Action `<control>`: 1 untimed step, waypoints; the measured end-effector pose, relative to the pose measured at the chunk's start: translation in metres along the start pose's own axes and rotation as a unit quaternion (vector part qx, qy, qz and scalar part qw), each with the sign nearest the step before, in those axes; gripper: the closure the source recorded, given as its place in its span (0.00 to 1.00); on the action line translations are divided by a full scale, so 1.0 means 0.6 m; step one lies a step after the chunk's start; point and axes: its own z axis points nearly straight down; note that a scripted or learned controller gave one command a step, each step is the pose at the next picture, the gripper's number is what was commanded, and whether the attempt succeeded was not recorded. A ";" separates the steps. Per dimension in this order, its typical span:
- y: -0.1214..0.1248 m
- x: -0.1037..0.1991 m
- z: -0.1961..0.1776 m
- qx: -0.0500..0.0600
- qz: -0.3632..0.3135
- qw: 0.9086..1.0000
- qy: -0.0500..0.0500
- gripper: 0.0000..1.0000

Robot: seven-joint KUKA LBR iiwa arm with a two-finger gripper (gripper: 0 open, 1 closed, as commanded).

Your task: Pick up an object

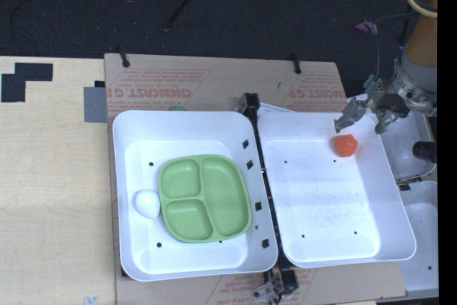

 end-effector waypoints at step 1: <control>0.003 0.000 -0.013 -0.006 -0.001 1.000 -0.001 0.00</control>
